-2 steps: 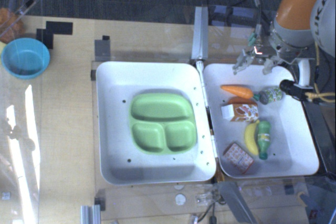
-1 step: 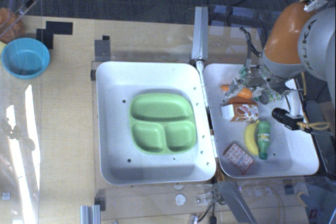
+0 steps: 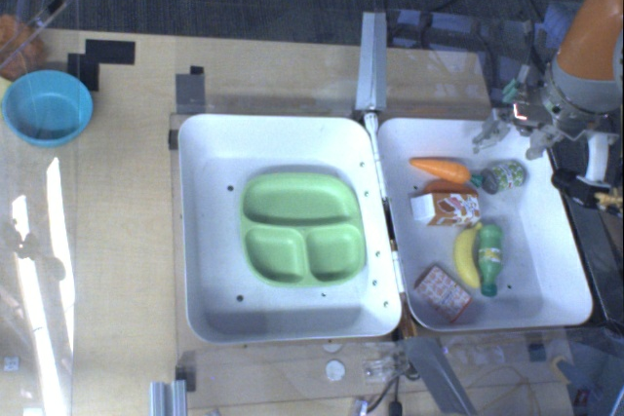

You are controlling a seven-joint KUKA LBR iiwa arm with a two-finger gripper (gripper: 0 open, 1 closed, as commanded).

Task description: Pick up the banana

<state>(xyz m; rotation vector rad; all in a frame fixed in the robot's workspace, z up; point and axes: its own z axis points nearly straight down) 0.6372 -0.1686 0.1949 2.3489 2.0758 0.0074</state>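
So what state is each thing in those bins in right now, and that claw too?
banana: lying flat, touching the green bottle, not held
green bottle: on its side
carrot: lying flat
small carton: tipped on its side
snack packet: flat, near the bin's front edge
green tray: upright, in the left bin
gripper: open, above the right bin's back edge, holding nothing

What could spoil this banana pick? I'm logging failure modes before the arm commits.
1. The green bottle lies right against the banana, so the fingers may catch the bottle or push both.
2. The orange-and-white carton sits just above the banana's top end, leaving little room there.
3. The gripper is at the bin's far edge, above the carrot, not over the banana.
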